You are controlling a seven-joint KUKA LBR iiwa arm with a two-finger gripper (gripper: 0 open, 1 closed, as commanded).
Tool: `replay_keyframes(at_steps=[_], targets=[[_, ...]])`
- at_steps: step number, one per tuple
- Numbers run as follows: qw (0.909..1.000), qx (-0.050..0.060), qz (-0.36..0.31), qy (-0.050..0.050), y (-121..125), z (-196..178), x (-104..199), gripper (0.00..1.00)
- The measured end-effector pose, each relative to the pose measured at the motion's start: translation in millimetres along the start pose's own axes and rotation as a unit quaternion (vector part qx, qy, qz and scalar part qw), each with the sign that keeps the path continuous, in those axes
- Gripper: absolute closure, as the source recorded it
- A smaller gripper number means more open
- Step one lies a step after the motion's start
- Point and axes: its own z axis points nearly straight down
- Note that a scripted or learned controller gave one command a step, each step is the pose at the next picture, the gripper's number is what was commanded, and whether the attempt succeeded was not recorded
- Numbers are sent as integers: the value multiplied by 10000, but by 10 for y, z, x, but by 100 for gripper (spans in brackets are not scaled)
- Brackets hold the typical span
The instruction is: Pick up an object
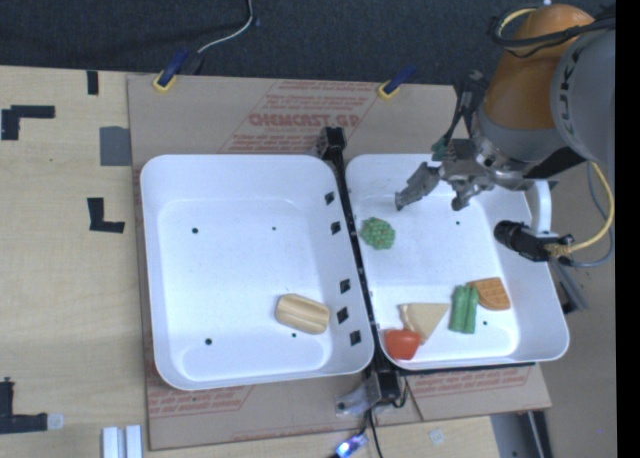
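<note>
The gripper (437, 193) hangs spread and empty over the right bin (520, 346), up-right of the green broccoli floret (377, 234), seemingly poised to descend on it

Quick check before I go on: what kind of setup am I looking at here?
Likely a robot grasping test bench in a lab: two white bins on taped cardboard, toy food such as a broccoli piece and bread roll, and the gripper over the right bin.
</note>
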Motion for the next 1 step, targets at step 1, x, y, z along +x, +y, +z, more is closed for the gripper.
replay_keyframes(at_steps=[1], targets=[[10000, -56, 3, -19, 271, -889, -286, 0]])
